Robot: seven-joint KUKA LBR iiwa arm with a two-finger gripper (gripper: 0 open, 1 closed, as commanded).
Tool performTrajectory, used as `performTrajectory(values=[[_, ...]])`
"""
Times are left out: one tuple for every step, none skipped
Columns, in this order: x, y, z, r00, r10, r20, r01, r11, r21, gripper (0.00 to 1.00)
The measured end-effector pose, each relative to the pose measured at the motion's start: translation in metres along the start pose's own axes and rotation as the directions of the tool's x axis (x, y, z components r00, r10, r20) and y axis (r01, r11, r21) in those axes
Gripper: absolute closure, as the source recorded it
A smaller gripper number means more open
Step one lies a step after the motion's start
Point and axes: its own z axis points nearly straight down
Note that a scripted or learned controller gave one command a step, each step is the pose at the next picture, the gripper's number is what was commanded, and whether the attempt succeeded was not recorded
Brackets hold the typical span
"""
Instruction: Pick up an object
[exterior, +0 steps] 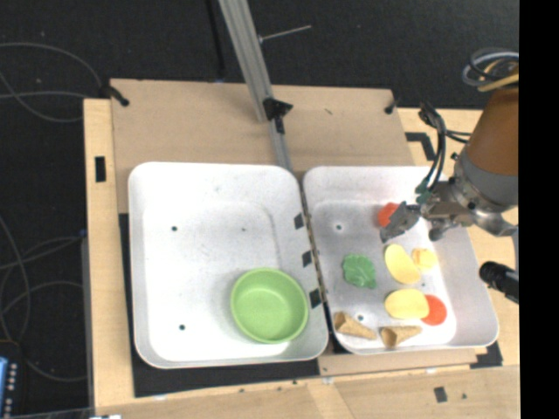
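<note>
Jaws: state cannot be determined; the assembly (403, 223) sits in the right white bin (349, 201), touching or just beside a small red-orange piece (386, 212). Yellow oval pieces (402, 264) lie near. A green bowl (269, 305) occupies the left white bin (175, 199).

No text, label, brand, number or sign can be read anywhere in this view — the picture is too coarse for it.
</note>
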Motion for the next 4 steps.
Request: performTrajectory(values=[[0.0,0.0,0.0,1.0,0.001,0.0,-0.001,1.0,-0.001,0.0],[0.008,0.003,0.051,1.0,0.008,0.003,-0.008,1.0,0.005,0.0],[0.016,0.002,0.108,1.0,0.007,0.002,-0.007,1.0,0.007,0.0],[0.014,0.001,0.161,1.0,0.005,0.003,-0.005,1.0,0.006,0.0]])
